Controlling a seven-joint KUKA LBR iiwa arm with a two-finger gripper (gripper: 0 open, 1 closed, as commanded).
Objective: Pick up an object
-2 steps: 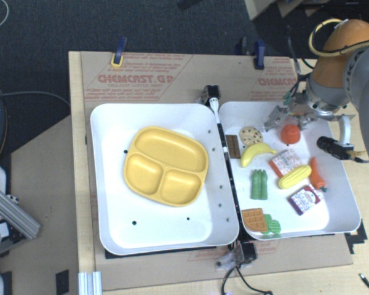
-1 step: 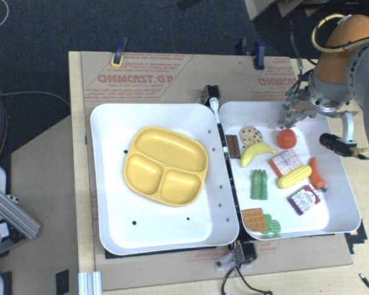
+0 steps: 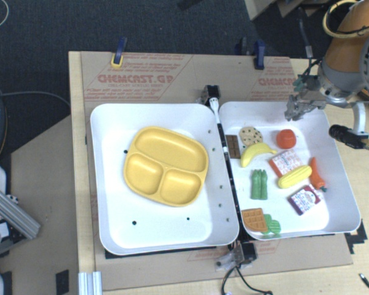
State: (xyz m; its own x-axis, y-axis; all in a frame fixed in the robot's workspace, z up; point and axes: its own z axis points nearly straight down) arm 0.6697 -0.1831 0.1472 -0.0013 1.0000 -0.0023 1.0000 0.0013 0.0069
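Note:
The right bin (image 3: 337,196) holds several toy foods: a cookie (image 3: 250,134), a brown chocolate bar (image 3: 232,145), a banana (image 3: 256,152), a red tomato (image 3: 286,138), a red and white packet (image 3: 285,162), a yellow corn piece (image 3: 294,176), a carrot (image 3: 318,173), green asparagus (image 3: 259,184), a purple packet (image 3: 304,199), a waffle (image 3: 254,219) and a green piece (image 3: 272,226). My gripper (image 3: 294,111) hangs over the far edge of this bin, just behind the tomato. Nothing is seen in its grasp.
The left bin (image 3: 111,140) carries a yellow divided plate (image 3: 166,166). Clamps (image 3: 117,54) hold the cardboard-covered bench at the back. The arm's orange band (image 3: 350,29) is at the upper right.

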